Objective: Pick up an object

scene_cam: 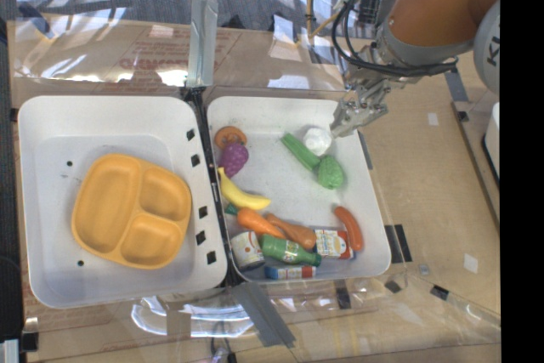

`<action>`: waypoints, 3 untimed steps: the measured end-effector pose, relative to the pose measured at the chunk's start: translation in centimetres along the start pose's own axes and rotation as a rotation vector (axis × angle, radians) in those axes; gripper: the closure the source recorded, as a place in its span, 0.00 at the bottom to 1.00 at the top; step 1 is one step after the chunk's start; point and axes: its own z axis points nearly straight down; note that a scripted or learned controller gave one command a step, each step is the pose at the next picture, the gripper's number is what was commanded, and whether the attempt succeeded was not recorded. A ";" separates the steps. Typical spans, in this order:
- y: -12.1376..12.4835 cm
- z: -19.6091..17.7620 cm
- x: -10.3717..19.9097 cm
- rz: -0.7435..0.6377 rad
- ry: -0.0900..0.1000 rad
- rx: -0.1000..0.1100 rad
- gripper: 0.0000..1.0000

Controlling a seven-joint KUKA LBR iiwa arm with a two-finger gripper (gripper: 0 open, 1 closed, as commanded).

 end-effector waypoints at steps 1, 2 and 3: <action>3.7 0.6 1.0 -0.395 0.000 -0.003 1.00; 7.0 9.9 -1.4 -0.775 -0.003 -0.007 1.00; 3.1 1.1 -6.7 -0.721 0.004 0.008 1.00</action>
